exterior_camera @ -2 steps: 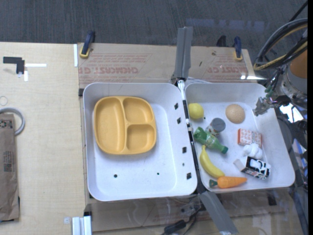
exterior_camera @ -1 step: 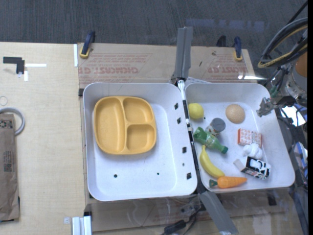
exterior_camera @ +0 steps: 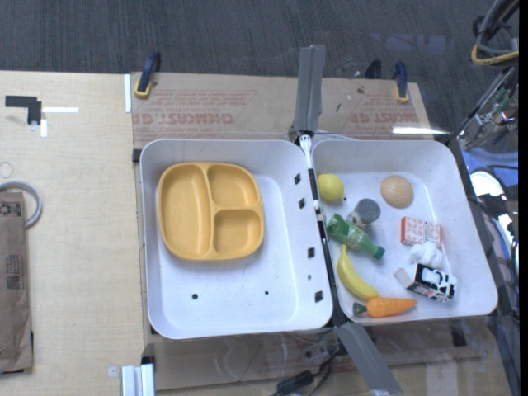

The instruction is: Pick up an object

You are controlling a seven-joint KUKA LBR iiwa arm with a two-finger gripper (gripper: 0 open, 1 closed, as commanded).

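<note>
Single fixed camera, mounted above the bench and looking down at a slant, its foot at 6 o'clock and its gaze running toward 12 o'clock. It stands far enough off to take in both bins whole: the left bin (exterior_camera: pixel 227 312) lies just off centre toward 9 o'clock, the right bin (exterior_camera: pixel 462 213) toward 3 o'clock, their shared edge running along the 12-to-6 line. Brown cardboard (exterior_camera: pixel 198 110) under the bins reaches toward 12 o'clock, with dark floor (exterior_camera: pixel 206 15) beyond it. Pale benchtop (exterior_camera: pixel 74 221) fills the 9 o'clock side.
</note>
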